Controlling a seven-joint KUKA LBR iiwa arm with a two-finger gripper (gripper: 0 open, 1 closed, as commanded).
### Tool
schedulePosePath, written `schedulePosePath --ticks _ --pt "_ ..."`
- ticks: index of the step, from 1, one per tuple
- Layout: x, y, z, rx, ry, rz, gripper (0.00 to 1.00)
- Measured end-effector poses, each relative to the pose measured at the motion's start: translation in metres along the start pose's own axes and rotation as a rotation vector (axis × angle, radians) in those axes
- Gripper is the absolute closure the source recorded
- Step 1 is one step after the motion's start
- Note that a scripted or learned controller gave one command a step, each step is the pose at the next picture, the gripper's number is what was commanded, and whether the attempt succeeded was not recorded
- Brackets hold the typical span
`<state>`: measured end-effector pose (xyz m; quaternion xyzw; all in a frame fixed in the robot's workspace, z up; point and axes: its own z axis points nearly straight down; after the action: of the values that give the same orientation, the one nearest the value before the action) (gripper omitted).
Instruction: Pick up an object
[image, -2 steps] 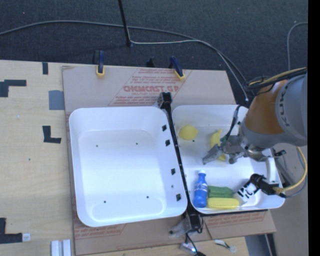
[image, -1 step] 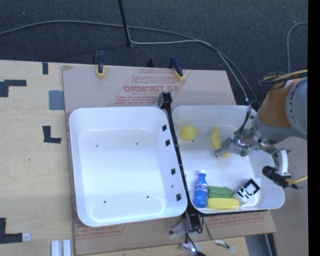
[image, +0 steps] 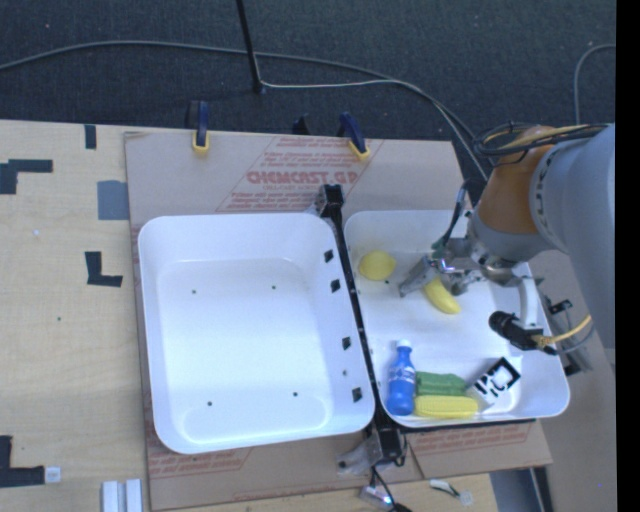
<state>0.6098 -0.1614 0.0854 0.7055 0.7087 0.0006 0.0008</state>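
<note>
End effector (image: 438, 276) low in the right bin (image: 545, 405), fingers spread, one prong reaching toward the round yellow object (image: 377, 265), the other side just above the oblong yellow object (image: 442, 297). Nothing visibly pinched between the fingers. Likely risks: closing on bare bin floor between the two yellow pieces; nudging the oblong one sideways so it rolls clear; clipping only its end and dropping it on the lift. Further forward in the same bin, blue bottle (image: 401, 378), green object (image: 441, 382) and yellow corn-like object (image: 446, 406), bunched and well apart from the fingers. Left bin (image: 160, 240) alongside.
</note>
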Motion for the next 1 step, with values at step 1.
schedulePosePath --ticks 1 --pt "-0.0353 -0.0065 -0.0603 -0.002 -0.002 -0.031 0.00"
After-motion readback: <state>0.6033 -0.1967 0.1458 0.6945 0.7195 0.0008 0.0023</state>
